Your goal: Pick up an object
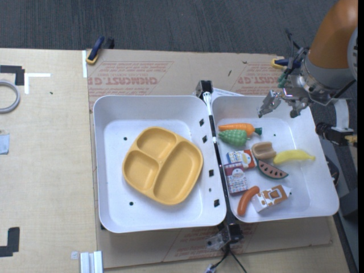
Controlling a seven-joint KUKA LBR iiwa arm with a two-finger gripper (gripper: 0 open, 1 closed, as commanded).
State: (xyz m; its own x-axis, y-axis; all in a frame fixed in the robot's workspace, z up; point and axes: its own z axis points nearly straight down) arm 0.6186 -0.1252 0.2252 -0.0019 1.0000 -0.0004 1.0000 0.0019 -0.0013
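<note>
your nearest candidate is the carrot (236, 129), lying in the right bin (318, 206) at right of centre, long axis left-to-right. it sits below and left of the end effector (280, 102), which hovers released, fingers spread, gripping nothing, over the bin's upper edge. the yellow plate (163, 165) is in the left bin (108, 169).

The big grey arm with the orange band (336, 36) was cut off by the top and right edges. The round grey metal ring (7, 97) on the bench was cut off by the left edge. The small red and white carton (236, 172) had print too small to read. The orange carrot (235, 128) hid part of the bumpy green toy corn (235, 138).
</note>
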